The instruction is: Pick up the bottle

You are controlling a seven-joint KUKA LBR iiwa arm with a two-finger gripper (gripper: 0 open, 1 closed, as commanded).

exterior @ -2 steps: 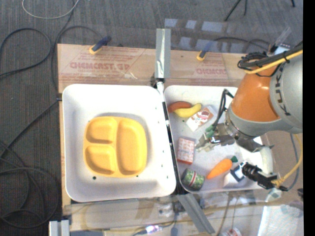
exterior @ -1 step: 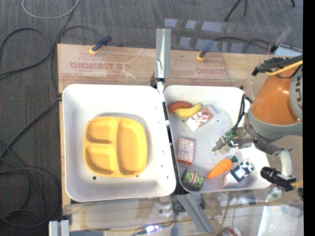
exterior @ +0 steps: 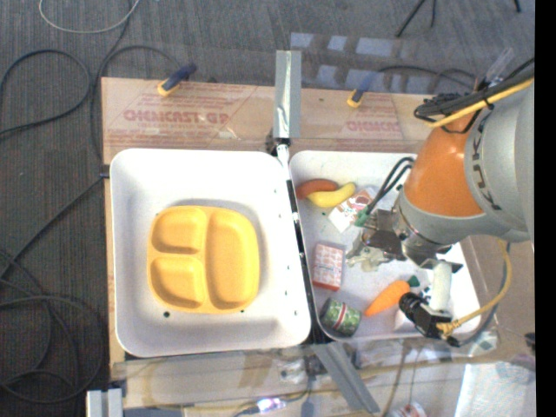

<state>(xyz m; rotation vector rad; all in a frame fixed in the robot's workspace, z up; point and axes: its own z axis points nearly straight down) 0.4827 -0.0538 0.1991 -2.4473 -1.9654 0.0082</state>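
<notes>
My gripper (exterior: 372,240) is low over the middle of the right bin (exterior: 469,259), hanging from the grey arm with the orange band (exterior: 439,181). Right beneath it lies a pale, partly see-through thing (exterior: 372,259) that may be the bottle; most of it is hidden by the gripper, and I cannot see whether the gripper touches it.
Also in the right bin: a yellow banana (exterior: 333,196) over a red fruit (exterior: 314,186), a small white and green pack (exterior: 347,213), a red and white packet (exterior: 327,266), a green can (exterior: 340,317) and an orange carrot (exterior: 387,297). A yellow divided plate (exterior: 207,257) fills the left bin (exterior: 130,189).
</notes>
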